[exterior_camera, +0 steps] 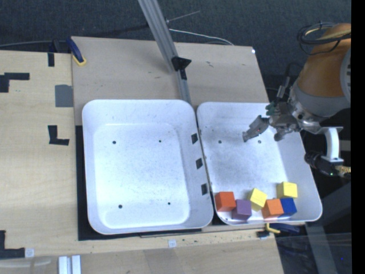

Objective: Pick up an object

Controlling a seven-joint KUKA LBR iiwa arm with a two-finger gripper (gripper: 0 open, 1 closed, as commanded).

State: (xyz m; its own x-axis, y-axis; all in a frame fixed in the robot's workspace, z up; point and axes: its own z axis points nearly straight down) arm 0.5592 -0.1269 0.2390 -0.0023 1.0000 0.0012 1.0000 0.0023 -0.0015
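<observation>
**Arm over the right bin**

The gripper (255,131) is hanging over the top part of the right bin (228,121). Whether it is open or closed is too hard to tell. Nothing is showing in it.

The blocks are sitting far from it, along the bin's bottom edge. An orange block (225,200) is lying on the left, with a purple block (243,209) beside it. Next are a yellow block (258,197), another orange block (272,208), a blue block (288,206) and a second yellow block (288,189). The left bin (94,116) is lying right beside.
</observation>
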